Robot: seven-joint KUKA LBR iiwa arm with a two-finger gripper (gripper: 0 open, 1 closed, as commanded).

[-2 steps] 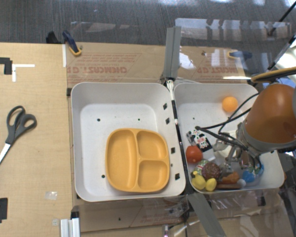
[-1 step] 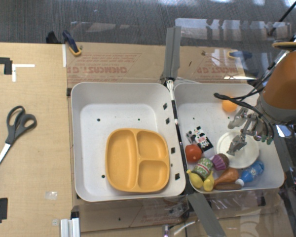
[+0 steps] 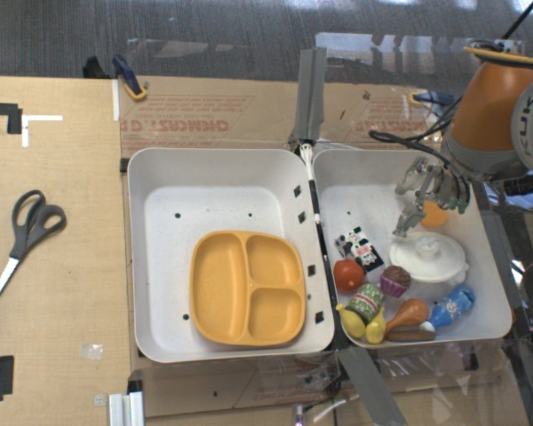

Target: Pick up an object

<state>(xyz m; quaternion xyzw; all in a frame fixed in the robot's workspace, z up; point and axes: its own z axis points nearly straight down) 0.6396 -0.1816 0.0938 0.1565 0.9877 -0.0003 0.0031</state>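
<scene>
Grey arm with orange band enters from the upper right of the frame; its two-finger gripper [image 3: 419, 204] hangs over the right white bin [image 3: 355, 171], fingers spread apart with nothing visible between them. A small orange object [image 3: 435, 215] lies just beside the fingers, partly hidden. Below it sits a white domed lid [image 3: 428, 256]. Toward the bin's lower edge: red tomato [image 3: 348, 274], purple cupcake [image 3: 394, 280], black-and-white cow-patterned block [image 3: 359, 247]. Left white bin [image 3: 160, 238], centre frame, holds a yellow divided plastic tray [image 3: 247, 287].
</scene>
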